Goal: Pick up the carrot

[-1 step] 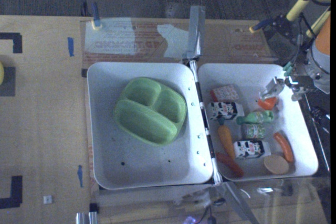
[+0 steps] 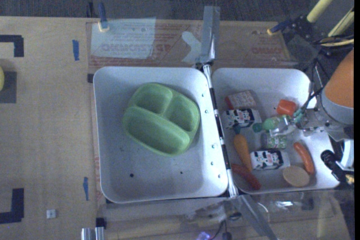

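You see the arm (image 2: 341,90) reaching from the right, gripper (image 2: 287,125) low in the right bin (image 2: 264,77), right of the carrot (image 2: 242,150)

Soft even light, slightly blurry, faint shadows

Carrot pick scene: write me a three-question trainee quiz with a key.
1. True or false: the carrot lies in the left bin.
2. Multiple choice: what sits in the left bin? A) a milk carton B) a green divided plate C) a sausage
3. Fill in: the pincer hovers over the ____ bin.

Key:
1. False. It lies in the right bin, between the two cow-print cartons.
2. B.
3. Right, near the green bottle, apart from the carrot.
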Available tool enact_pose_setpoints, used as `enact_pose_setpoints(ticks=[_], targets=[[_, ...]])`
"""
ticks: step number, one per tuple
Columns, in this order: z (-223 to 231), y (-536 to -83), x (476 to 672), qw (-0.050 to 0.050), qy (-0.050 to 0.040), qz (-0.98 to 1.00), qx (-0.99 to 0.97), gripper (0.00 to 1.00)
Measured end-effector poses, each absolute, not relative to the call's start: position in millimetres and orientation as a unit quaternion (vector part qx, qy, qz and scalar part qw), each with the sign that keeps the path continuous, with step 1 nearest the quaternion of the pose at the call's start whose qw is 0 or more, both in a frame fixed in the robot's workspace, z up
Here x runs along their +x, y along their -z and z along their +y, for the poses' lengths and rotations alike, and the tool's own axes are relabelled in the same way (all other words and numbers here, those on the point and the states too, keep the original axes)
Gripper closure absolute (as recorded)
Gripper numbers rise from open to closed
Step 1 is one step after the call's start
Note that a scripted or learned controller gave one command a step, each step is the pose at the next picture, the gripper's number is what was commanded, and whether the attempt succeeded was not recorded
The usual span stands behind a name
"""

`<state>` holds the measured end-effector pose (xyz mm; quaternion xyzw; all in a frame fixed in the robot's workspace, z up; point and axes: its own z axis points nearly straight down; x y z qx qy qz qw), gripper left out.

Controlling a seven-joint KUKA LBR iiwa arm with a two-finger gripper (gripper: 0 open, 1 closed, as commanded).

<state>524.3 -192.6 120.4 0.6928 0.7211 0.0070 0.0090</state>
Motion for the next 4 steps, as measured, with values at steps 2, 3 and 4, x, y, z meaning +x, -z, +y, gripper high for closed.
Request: enact_pose_setpoints(ticks=[2, 3, 4], targets=[[-115, -196, 524.1, -0.001, 0.0022, 0.501, 0.865, 1.0], [-67, -207, 486.0, -0.003, 0.0041, 0.376, 0.927, 1.0], [-38, -247, 479.8, -0.001, 0.0023, 0.509, 0.861, 1.0]])
